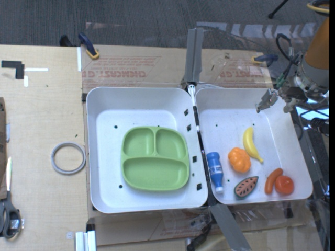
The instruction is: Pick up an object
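The gripper [276, 101] hangs over the right bin's [225, 114] far rim, fingers spread, grasping nothing. Banana [252, 145], orange [239, 160], bottle [214, 170] crowd its near half; far half open.

I count two white bins: left bin [94, 156], right bin [230, 111]. One green tray [155, 158] in left bin. Right bin, six items: one banana [252, 144], one orange [239, 160], one blue bottle [214, 170], one melon slice [246, 187], one carrot [272, 180], one tomato [285, 185]. On bench: one tape ring [68, 157], one pair of scissors [9, 213], two blue clamps [89, 45] [264, 59].
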You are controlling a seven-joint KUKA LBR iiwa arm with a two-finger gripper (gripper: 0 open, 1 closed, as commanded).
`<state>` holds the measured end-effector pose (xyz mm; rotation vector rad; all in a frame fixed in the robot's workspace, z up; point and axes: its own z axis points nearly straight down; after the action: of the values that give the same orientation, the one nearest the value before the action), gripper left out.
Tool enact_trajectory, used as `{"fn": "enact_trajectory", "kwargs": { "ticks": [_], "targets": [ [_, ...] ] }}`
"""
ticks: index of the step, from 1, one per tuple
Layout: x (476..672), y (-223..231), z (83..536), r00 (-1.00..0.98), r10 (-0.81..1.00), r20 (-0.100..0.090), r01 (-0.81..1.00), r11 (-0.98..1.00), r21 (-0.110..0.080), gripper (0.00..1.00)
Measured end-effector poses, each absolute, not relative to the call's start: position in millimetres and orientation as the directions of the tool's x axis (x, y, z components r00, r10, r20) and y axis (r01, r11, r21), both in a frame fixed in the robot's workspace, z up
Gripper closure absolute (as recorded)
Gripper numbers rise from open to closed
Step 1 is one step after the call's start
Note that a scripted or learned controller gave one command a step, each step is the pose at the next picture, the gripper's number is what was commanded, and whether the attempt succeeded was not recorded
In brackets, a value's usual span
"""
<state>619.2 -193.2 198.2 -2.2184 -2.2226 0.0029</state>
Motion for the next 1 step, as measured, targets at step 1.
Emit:
{"fn": "enact_trajectory", "kwargs": {
  "ticks": [1],
  "targets": [
    [589.5,-153.2,91.4,-0.003,1.0,0.0,1.0,0.003,-0.002,0.0]
  ]
}}
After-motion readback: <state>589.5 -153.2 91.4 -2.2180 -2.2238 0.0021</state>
